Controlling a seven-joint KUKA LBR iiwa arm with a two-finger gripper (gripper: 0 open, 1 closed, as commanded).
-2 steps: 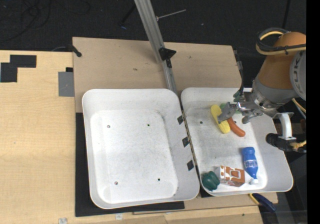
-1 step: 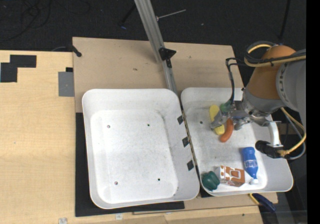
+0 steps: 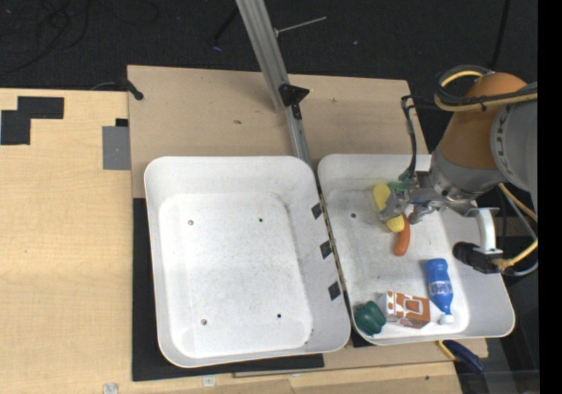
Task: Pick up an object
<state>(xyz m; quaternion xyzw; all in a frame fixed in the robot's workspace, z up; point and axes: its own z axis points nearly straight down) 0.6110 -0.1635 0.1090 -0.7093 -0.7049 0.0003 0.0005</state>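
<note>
- Tabletop [image 3: 351,111] with two white bins; right bin [image 3: 492,318] has the clutter.
- Nearest: green lump [image 3: 370,318], small carton [image 3: 409,309], blue bottle [image 3: 439,285].
- Farther: orange piece [image 3: 401,243], yellow toy [image 3: 383,197] beside the gripper [image 3: 406,208], can't tell its state. Yellow toy looks light, rigid; I'd pinch across its middle.

Wide open floor across the left shallow white bin [image 3: 233,261], free for a pass from above anywhere inside its rim. Crowded in the right white bin [image 3: 351,186]: grey arm with two-finger gripper [image 3: 406,205] low over a yellow block [image 3: 381,197] and a slim orange piece [image 3: 401,241], while a blue bottle [image 3: 438,285], a brown-and-white carton [image 3: 408,309] and a dark green lump [image 3: 370,318] line the near edge. Some bare floor along that bin's left side, beside the black clips [image 3: 326,248] on the shared rim.
</note>
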